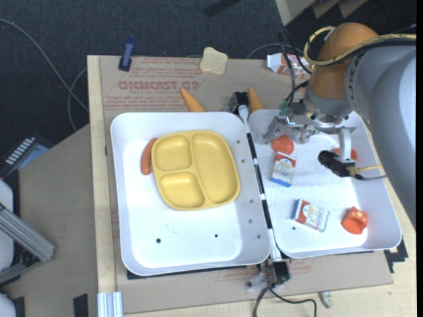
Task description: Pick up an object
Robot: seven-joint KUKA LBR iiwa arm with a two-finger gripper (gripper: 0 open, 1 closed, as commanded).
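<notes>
My gripper (288, 135) hangs over the far left corner of the right bin (380, 233), its grey fingers spread open. Just below them, on the bin floor, lies a small red round item (283, 144); it sits near the gap between the fingers and is not lifted. A small red, white and blue carton (284, 170) stands right in front of it. A second carton (310, 215) lies nearer the front, and an orange-red lump (355, 220) rests at the front right. Another red piece (344, 154) shows beside a black part (332, 162) of the arm.
The left bin (132, 230) holds a yellow divided plate (195, 169) with an orange sausage (145, 157) at its left side. Beyond the bins lie a carrot (192, 101), a bread slice (213, 60), a blue item (127, 53) and an orange piece (255, 100).
</notes>
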